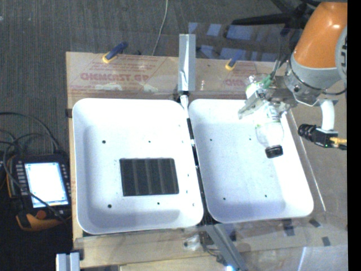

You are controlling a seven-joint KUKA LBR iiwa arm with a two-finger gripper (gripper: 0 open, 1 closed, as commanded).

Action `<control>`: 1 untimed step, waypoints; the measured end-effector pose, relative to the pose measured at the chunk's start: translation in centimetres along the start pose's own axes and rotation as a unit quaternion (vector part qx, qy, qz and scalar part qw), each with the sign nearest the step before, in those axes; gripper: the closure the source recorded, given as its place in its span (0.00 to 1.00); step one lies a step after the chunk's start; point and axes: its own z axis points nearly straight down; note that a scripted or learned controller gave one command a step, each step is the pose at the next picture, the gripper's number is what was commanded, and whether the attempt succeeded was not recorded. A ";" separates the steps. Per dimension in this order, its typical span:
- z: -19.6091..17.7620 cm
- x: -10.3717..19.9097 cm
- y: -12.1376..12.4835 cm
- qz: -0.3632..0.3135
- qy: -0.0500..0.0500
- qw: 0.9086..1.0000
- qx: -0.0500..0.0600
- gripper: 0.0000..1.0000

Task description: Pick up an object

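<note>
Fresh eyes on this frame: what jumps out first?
The orange band on the arm at top right, its end effector hanging over the right bin's far edge. Next, the dark ribbed rectangular block lying flat in the left bin. A clear bottle with a black cap sits below the end effector.

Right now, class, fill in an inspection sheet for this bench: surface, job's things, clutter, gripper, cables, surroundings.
Surface: wooden bench bearing left white bin and right white bin, side by side.
Job's things: dark ribbed rectangular tray flat in left bin; clear bottle with dark cap in right bin, below the gripper.
Clutter: nothing seen.
Gripper: gripper over right bin's far edge; grasp unclear.
Cables: thin cable on carpet beyond bench; cables at left edge.
Surroundings: handheld pendant with lit screen on floor left; yellow-and-blue clamps on bench's far edge.
</note>
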 end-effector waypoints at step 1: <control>-3.6 2.2 1.9 -0.033 -0.001 0.999 -0.001 0.00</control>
